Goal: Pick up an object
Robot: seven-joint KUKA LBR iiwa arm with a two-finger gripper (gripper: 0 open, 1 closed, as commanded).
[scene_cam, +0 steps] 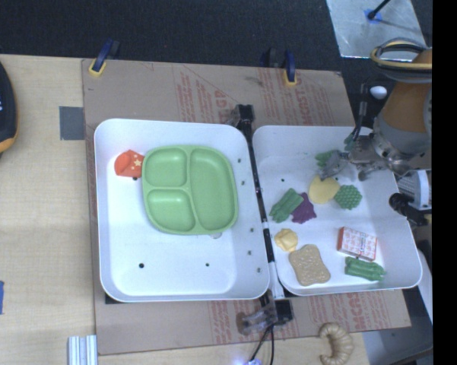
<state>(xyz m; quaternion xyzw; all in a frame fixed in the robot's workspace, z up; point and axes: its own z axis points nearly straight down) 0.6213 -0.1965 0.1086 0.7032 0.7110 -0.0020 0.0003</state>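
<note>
Several toys crowd our right bin (410,280): a green piece (363,269) nearest, then the yellow lump (324,189) just beneath our gripper (348,157). Finger spread we cannot tell. Tight neighbours could spoil the grasp.

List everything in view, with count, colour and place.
bins: 2, white, side by side, left and right
divided plate: 1, green, left bin
small toy: 1, red, left bin, at the plate's left edge
toy foods: about 8, green, yellow, purple, tan, red-white, right bin
cracker: 1, tan, right bin, near edge
clamps: 2, blue and yellow-blue, far board edge
arm: 1, grey, orange band, right
tool: 1, over right bin's far part
</note>
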